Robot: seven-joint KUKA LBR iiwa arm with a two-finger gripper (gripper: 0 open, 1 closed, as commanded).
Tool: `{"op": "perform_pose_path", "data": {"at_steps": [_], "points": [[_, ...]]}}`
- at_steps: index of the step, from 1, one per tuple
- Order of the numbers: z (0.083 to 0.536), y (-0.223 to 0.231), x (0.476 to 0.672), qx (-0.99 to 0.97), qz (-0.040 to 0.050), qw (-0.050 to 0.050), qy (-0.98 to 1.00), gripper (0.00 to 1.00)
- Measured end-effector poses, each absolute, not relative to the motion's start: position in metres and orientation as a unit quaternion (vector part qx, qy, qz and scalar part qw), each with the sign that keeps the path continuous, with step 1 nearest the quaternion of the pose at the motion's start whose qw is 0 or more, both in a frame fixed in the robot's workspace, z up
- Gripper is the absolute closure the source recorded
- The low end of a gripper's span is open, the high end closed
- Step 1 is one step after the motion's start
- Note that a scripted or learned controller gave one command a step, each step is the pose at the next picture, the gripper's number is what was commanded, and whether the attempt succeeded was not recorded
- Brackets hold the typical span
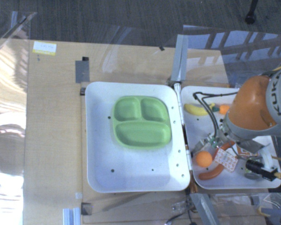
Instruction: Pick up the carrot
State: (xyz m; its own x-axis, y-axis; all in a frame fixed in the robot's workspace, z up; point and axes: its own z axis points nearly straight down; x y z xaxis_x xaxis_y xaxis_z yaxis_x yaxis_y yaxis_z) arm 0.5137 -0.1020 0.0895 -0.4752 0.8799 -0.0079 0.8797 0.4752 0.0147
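The carrot (223, 109) lies in the right bin (199, 184), toward 12 o'clock of that bin, a small orange piece just beside the yellow banana (196, 109) on its 3 o'clock side. It rests on the bin floor, so as far as this view shows the pick is not done; the reach, grasp and lift all appear to remain.

The arm (255, 104) hangs over the right bin, its orange band covering most of the bin's 3 o'clock half. The end effector (214, 142) sits below the band near the bin's middle, at about 6 o'clock of the carrot and close to an orange ball (203, 159), a red sausage-like piece (211, 173) and a red-and-white packet (226, 159). I cannot tell its opening: the wrist, cables and clutter blur together there.

The carrot is partly cut off by the arm's band and a black cable (208, 108). The left bin (96, 139) holds a green 3-compartment tray (141, 122).
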Motion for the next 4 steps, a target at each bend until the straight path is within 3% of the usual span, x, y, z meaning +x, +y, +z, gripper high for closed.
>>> {"op": "perform_pose_path", "data": {"at_steps": [1,2,3,4], "points": [[0.09,-0.11,0.493,0.473,0.0036,0.009,0.881,0.0],[0.102,-0.11,0.497,0.473,0.006,0.015,0.881,1.0],[0.09,-0.097,0.493,0.723,0.006,0.008,0.69,1.0],[0.185,-0.054,0.546,0.837,0.0019,0.002,0.547,1.0]]}}
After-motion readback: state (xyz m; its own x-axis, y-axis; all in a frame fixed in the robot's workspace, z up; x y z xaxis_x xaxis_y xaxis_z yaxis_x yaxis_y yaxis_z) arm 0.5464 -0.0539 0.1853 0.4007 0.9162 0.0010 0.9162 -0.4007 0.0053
